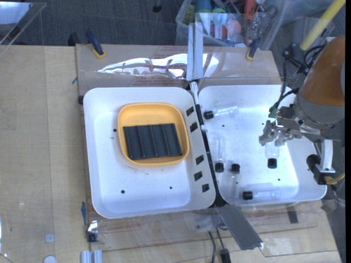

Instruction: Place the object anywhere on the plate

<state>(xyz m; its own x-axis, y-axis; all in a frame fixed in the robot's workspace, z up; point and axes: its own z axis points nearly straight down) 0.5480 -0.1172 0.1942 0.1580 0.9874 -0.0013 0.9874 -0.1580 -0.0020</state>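
Two white bins sit side by side on the wooden bench, the left bin [104, 196] and the right bin [307, 190] meeting along a ridge lined with small black tabs [199, 159]. Nearest the front edge, a flat grey strip [239, 229] lies slanted on the bench just below the bins.

In the right bin, a clear tube [262, 193] with a black cap lies along the near wall. A little farther in, two small black caps [227, 168] rest close to the ridge, and a small dark piece [271, 162] lies apart from them, just below the gripper [273, 136]. The gripper hangs over the middle of that bin with nothing seen in it; whether it is open or closed cannot be told. Another clear tube [224, 113] lies near the far wall.

In the left bin, a yellow plate [127, 118] holds a dark ribbed block [152, 141], which lies flat and wholly within the rim.

Beyond the bins, a clear tote [236, 12] holds mixed colourful items.
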